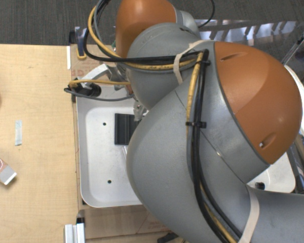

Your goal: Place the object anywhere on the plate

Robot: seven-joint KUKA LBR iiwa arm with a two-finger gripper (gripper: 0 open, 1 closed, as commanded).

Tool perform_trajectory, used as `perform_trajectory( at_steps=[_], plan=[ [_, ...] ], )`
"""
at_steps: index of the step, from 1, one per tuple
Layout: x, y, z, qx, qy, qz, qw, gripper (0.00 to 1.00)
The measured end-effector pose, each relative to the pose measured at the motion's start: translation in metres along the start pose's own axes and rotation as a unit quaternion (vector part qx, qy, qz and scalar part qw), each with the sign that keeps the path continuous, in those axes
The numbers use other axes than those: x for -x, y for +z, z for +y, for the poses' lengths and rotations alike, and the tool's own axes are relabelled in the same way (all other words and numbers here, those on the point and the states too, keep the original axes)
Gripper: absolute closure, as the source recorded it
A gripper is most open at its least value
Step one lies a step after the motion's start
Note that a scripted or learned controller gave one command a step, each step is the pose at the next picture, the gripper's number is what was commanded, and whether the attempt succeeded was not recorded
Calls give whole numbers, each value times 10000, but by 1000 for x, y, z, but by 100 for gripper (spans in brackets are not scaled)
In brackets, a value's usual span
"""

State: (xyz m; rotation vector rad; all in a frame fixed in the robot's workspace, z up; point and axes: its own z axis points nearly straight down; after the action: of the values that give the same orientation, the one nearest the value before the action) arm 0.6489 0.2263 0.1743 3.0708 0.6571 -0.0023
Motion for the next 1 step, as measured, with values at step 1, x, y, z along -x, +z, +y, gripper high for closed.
perform_trajectory(
  at_steps=[1],
  plan=[
    [7, -97, -5, 4, -1155, -14, 9933, 0]
  ],
)
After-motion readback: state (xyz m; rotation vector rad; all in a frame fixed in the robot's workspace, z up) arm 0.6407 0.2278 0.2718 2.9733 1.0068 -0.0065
